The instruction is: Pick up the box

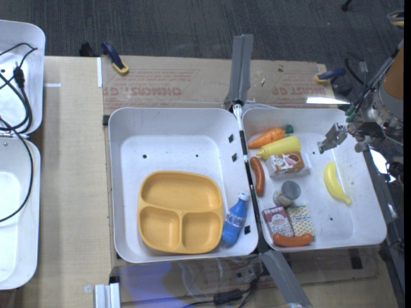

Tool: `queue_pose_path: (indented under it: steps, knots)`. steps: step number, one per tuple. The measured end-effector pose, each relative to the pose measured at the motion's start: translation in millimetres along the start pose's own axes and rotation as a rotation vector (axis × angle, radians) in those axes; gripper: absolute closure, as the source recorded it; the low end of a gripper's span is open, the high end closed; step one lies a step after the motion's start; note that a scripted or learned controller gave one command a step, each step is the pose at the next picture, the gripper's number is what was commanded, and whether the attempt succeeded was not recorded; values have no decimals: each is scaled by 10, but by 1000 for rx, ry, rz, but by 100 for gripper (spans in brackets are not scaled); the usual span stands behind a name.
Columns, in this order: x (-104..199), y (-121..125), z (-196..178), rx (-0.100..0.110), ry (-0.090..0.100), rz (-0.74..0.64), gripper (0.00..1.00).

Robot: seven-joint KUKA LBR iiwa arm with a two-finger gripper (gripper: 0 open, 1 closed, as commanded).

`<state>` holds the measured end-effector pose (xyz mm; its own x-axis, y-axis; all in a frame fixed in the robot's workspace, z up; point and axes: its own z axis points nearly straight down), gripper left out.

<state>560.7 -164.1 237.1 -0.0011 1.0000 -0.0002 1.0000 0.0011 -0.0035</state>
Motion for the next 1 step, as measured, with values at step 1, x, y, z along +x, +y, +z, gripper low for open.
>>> queue_pose_path:
  steps: [1]
  knots:
    - [660, -269, 1400, 2, 1, 334, 0]
